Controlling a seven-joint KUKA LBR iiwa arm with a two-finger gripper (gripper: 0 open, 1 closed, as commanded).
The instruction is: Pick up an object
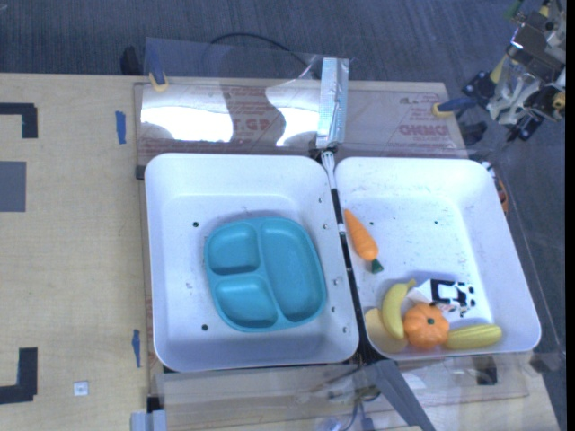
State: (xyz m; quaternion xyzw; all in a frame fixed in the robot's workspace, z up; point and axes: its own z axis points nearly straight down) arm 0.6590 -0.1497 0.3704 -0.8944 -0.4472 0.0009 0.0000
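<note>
While the hand (530, 65) waits high up past the far right corner of the desk (63, 241), nothing is in it, and it is too small and blurry to tell if it is spread or closed. It is well apart from both bins.

The things to pick from lie in the right bin (422, 187). A small carrot (361, 238) lies alone near the bin's left wall, with bare white floor around most of it. In the near corner a banana (393, 308), a little orange pumpkin (425, 326), a yellow piece (473, 336) and a small black-and-white toy (449, 293) crowd together, touching or almost touching.

The carrot looks like the best pick. The robot should bring the hand over the middle of it, turn it so it closes across the thin side, and go straight down. It should keep off the wall between the bins.

The crowded corner looks harder, since the hand could bump a neighbour or slip off the round pumpkin.

The left bin (171, 187) holds a blue tray (265, 272) with three parts.
</note>
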